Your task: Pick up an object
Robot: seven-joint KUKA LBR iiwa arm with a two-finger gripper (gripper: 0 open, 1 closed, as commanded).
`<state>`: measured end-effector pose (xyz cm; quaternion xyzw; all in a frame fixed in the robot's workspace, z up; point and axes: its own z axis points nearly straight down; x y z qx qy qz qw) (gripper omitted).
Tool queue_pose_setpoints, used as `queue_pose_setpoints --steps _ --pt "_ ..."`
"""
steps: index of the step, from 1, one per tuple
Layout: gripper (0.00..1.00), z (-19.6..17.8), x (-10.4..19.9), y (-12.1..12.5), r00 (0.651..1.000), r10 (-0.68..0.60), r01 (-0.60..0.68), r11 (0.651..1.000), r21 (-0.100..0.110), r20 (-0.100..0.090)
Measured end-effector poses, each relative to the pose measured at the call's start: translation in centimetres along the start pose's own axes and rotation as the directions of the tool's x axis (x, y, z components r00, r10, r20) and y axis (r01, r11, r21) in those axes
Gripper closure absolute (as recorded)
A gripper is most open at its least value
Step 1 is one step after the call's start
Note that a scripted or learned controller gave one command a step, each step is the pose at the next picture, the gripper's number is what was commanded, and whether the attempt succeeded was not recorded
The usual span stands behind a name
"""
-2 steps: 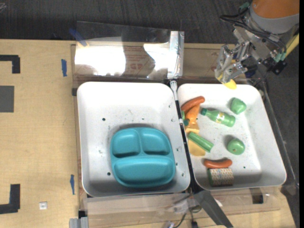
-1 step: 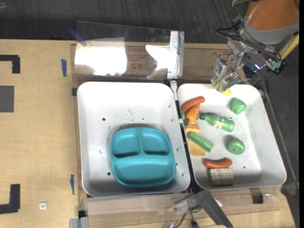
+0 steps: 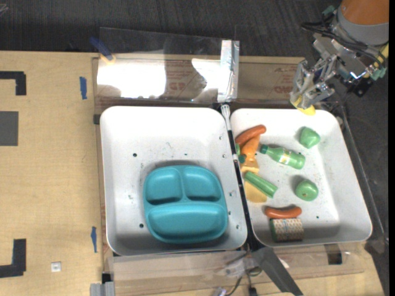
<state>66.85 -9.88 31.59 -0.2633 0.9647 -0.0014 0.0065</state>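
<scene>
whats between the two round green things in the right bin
In the camera view, only bare white bin floor lies between the upper green ball and the lower green ball; the green bottle sits just left of that stretch.

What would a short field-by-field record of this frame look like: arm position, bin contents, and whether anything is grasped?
arm: gripper above the far edge of the right bin
grasp: a small yellow piece shows at the fingertips; held or not, cannot tell
left bin: teal divided tray
right bin: green bottle, two green round items, orange carrot-like item, red sausage-like item, other small toys
</scene>
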Motion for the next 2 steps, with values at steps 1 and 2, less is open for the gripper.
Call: queue_pose_setpoints --steps 1,2 --pt "1.0 5.9 -0.4 1.0 0.994 -0.107 0.107 0.994 -0.008 -0.008" --pt "1.0 4.3 -0.6 0.9 0.995 -0.104 0.104 0.995 0.001 0.004"
